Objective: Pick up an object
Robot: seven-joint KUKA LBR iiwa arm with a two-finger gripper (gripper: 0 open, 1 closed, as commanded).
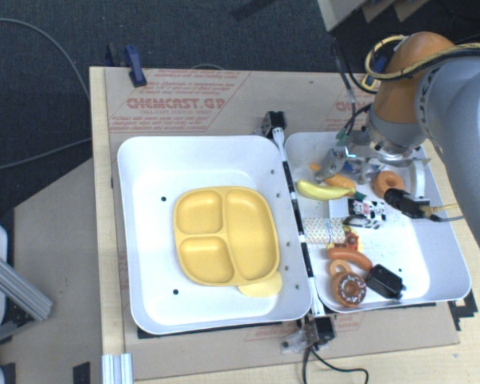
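Note:
My gripper (pixel 342 160) hangs low over the back of the right bin (pixel 444 262), below the orange-banded wrist (pixel 404 78). It sits just above and behind a yellow banana (pixel 322 190) and a small orange piece (pixel 341 182). Nothing shows as held. To its right lies an orange ring-shaped toy (pixel 388 184), partly behind the wrist hardware. Further forward in the same bin are a black-and-white toy (pixel 367 210), a pale waffle-like square (pixel 324 230), an orange sausage (pixel 350 256), a brown doughnut (pixel 351 290) and a black block (pixel 385 281).
The left bin (pixel 144 214) holds a yellow divided plate (pixel 224 235) with a pale yellow disc (pixel 262 287) poking out under its front corner. A ridge (pixel 292 206) separates the bins. The arm's grey body (pixel 464 110) covers the right bin's back right corner.

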